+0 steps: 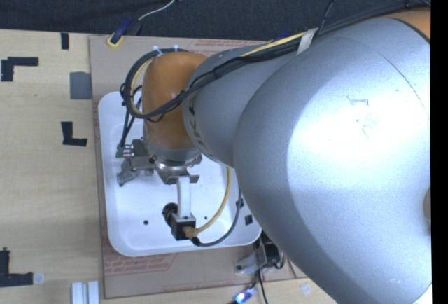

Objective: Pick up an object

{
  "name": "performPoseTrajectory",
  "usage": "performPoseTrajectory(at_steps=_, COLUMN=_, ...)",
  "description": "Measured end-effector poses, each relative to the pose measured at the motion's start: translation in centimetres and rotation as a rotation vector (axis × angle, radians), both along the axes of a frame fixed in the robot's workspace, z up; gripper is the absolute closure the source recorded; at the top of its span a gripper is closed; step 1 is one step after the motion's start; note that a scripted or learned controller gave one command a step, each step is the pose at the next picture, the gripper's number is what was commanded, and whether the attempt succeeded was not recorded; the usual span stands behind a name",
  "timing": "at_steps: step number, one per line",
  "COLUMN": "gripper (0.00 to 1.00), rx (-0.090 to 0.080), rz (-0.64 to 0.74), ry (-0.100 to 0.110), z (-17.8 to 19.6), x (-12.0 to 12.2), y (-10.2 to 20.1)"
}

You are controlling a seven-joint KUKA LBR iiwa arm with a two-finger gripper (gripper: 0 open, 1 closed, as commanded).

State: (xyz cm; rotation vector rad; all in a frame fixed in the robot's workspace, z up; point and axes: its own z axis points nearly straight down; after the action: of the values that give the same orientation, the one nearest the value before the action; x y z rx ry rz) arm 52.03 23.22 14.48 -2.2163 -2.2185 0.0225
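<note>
grey arm [336, 141] above the white bin [112, 155]; end effector [133, 168] state i cannot tell.

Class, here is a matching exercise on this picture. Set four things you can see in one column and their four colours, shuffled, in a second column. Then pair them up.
Things
1. arm
2. band above the wrist
3. bin
4. tape marks

Colours
A. white
B. black
C. grey
D. orange

Pairs: 1-C, 2-D, 3-A, 4-B
</note>
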Motion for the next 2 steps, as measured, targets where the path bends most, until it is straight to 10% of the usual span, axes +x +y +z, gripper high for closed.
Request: performPoseTrajectory(at_steps=2, gripper=0.0, rx=0.006, rz=-0.002, ry=-0.012, z=-6.2, x=-3.8, y=-3.1)
